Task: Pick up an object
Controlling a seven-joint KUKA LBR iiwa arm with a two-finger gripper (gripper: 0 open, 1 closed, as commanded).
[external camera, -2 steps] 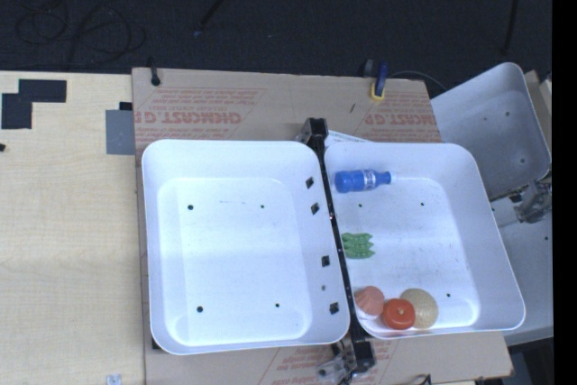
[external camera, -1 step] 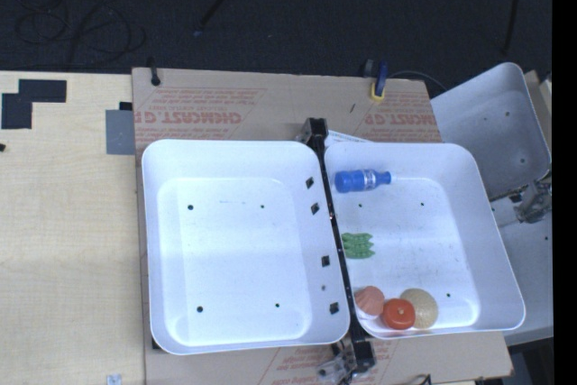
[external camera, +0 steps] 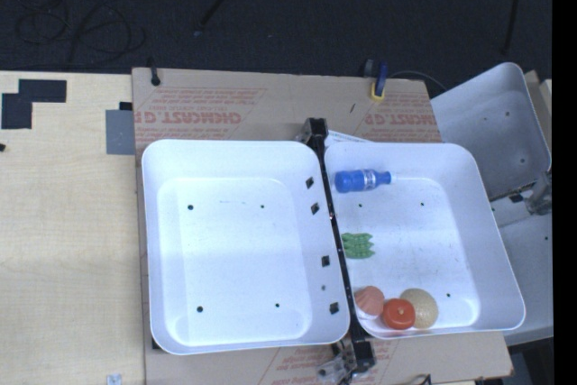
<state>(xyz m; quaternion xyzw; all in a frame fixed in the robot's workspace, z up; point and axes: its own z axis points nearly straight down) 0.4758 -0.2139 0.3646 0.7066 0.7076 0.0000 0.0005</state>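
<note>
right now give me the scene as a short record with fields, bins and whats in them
left bin: white, shallow, no items seen inside
right bin: white, shallow, holds five items
bottle: blue, lying on its side, far left of right bin
green item: by the left wall, mid bin
near corner cluster: pink item, red item, tan item, close together

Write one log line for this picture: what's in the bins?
right bin: blue bottle, green toy, pink piece, red round piece, tan round piece | left bin | nothing lifted yet
</note>
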